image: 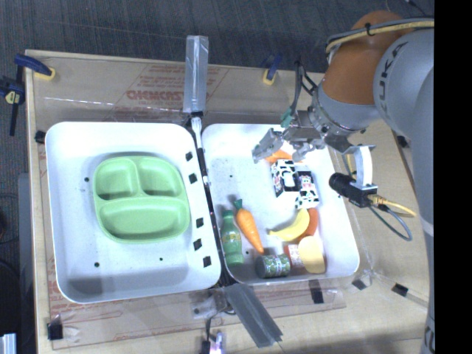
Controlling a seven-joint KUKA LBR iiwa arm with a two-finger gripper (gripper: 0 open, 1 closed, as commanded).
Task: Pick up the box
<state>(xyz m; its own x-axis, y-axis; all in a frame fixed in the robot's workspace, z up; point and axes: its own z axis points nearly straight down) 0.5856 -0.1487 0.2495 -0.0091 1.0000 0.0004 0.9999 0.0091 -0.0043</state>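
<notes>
Box (294, 182) partly under pincer (284, 147)

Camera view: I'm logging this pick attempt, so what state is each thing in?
Box: black-and-white patterned, lying in the right bin, below the gripper.
Banana: lying flat.
Carrot: lying flat.
Green bottle: on its side.
Can: on its side.
Green tray: flat in the left bin.

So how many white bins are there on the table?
2. The left bin holds a green tray. The right bin holds the toy food, with the gripper over its far end.
</notes>
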